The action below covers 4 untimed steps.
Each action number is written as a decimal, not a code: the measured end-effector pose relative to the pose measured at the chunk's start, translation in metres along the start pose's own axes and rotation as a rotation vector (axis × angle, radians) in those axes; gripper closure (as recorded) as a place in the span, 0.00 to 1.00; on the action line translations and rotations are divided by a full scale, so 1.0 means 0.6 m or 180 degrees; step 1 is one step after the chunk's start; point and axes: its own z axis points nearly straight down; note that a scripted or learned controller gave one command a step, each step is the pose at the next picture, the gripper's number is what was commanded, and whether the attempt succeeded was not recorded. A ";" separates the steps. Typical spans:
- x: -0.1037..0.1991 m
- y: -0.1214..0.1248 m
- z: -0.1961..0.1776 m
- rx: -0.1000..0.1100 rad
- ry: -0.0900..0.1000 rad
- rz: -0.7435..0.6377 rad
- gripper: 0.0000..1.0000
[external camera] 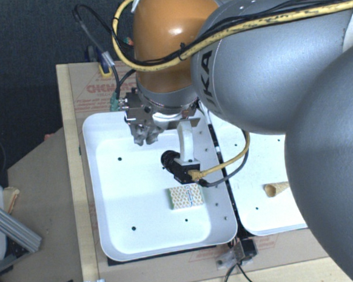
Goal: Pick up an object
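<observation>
Counts: white bins, 2, side by side on the counter [77,194]; loose objects, 2, one per bin.

Nearest: bin on view's left [132,201] holds 1 small rectangular pad [186,197], white with a fine dotted pattern and a blue mark, lying flat in the near-right part of the floor. At about the same depth, bin on view's right [261,213] holds 1 tan cone-shaped piece [276,189], on its side, well apart from the pad.

Farther back: gripper [144,135] sits over the far half of the left bin, clear of the pad and not touching it. Nothing seen gripped. How far it is open: cannot tell from this angle.

Arm [268,69], 1, reaches in from the right, over the far part of the right bin
</observation>
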 end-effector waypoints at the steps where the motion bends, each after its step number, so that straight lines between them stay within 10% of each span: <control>1: -0.001 -0.057 -0.134 -0.0051 0.0022 -0.0006 1.00; 2: -0.002 -0.123 -0.023 0.0004 0.0000 0.0004 1.00; 4: -0.002 -0.130 -0.165 -0.0047 0.0019 -0.0001 1.00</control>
